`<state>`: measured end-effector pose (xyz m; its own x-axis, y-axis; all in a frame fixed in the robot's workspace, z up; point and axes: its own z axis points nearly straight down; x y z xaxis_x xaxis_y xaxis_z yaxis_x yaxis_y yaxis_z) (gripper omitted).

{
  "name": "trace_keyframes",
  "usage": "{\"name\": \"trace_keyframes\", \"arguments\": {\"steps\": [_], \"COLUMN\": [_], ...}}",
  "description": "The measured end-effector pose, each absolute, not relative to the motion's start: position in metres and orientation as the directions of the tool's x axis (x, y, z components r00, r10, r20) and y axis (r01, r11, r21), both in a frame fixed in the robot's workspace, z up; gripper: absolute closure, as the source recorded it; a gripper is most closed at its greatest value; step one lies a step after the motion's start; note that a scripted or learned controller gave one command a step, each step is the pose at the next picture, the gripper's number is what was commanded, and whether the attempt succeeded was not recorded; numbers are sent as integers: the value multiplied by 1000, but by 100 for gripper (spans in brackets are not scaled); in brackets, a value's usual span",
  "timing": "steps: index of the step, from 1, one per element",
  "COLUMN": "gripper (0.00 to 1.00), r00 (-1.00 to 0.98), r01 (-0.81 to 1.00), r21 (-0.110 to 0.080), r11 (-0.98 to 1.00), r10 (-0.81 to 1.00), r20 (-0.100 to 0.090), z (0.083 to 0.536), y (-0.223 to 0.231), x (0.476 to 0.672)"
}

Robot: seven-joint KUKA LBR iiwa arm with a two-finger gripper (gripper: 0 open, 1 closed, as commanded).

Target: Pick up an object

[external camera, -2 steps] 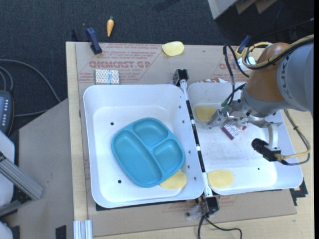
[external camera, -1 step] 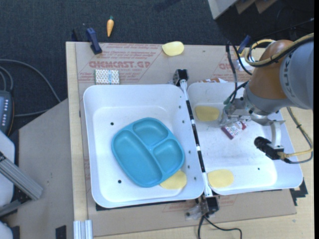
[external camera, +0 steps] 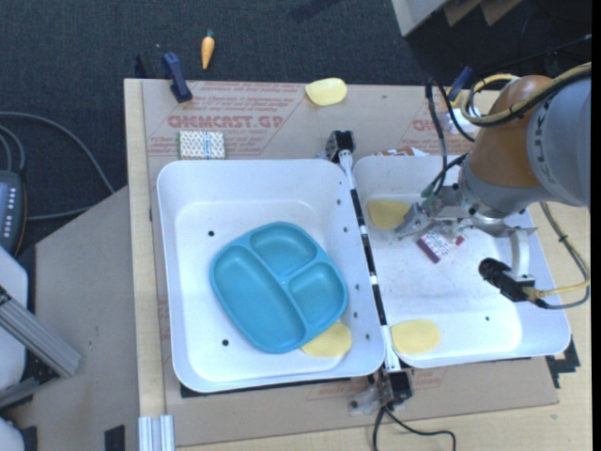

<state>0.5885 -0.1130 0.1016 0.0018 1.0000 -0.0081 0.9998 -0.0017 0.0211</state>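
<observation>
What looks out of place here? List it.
A yellow piece, a small patterned packet and a dark blue clip lie on the bench outside the bins; a little carrot lies on the floor beyond.

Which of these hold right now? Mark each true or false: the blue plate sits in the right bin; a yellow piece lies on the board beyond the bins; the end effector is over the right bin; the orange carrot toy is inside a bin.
1. The blue plate sits in the right bin. False: it lies in the left bin.
2. A yellow piece lies on the board beyond the bins. True.
3. The end effector is over the right bin. True.
4. The orange carrot toy is inside a bin. False: it lies on the dark floor beyond the board.
</observation>
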Motion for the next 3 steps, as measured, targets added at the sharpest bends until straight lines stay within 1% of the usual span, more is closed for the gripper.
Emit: {"name": "trace_keyframes", "arguments": {"steps": [1, 2, 3], "gripper": [100, 0, 0], "r00": [3, 3, -1], "r01": [1000, 1000, 1000], "r21": [23, 23, 17], "r11": [-2, -2, 1], "r10": [1000, 1000, 1000], "r20": [-9, -8, -4], "z": [112, 111, 90], "y": [-113, -113, -118], "x": [589, 589, 580]}}
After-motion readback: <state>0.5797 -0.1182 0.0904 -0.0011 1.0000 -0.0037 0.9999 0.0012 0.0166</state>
